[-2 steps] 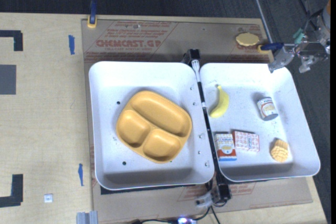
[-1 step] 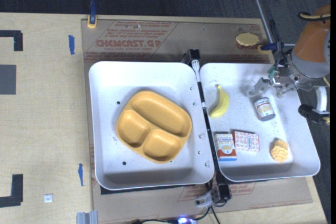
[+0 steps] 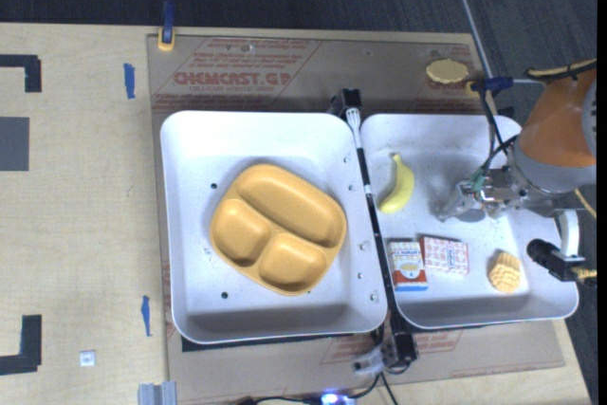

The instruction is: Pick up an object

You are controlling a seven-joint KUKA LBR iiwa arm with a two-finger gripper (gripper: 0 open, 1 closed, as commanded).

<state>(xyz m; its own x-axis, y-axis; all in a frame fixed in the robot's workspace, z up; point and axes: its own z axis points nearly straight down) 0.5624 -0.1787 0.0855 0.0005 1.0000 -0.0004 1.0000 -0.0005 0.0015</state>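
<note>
Jaws first: can't tell if they're wide or narrow, the gripper [image 3: 471, 202] is just a small metal blur low over the right bin [image 3: 474, 139], about mid-bin toward its right side, and nothing is visibly between them. The grey arm with the orange band [image 3: 555, 133] comes in over that bin's right edge.

Stuff in the right bin: a banana [image 3: 398, 185] near the left wall, lying on the floor of the bin well apart from the gripper. Along the front edge sit a little red-and-white carton [image 3: 406, 261] and a flat patterned packet [image 3: 445, 255] touching side by side, plus a yellow corn-looking piece [image 3: 506, 271] toward the front right corner.

The left bin [image 3: 190, 204] holds one big yellow divided tray [image 3: 276, 228], tilted at an angle, three compartments.

A round tan disc [image 3: 448, 71] sits on the table behind the right bin.
</note>
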